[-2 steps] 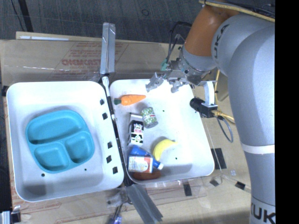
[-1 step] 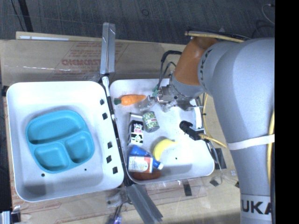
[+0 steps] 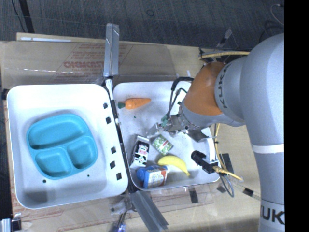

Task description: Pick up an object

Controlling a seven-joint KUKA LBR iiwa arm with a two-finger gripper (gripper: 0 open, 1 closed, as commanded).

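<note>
My gripper (image 3: 163, 125) reaches down into the right bin (image 3: 145, 92), near its middle. Just below it lies a small green-and-white packet (image 3: 161, 143). A yellow banana (image 3: 175, 163) rests nearer the front, with a blue-and-white carton (image 3: 152, 176) on its side beside it at the front edge. A black-and-white box (image 3: 141, 152) lies left of the packet. At the back of the bin an orange carrot (image 3: 135, 103) lies apart from the gripper. Nothing shows held in the gripper.
The left bin (image 3: 19, 105) holds a blue divided tray (image 3: 62, 145). The arm's grey body and orange band (image 3: 205, 96) cover the right bin's right side. A metal divider post (image 3: 111, 50) stands at the back between the bins.
</note>
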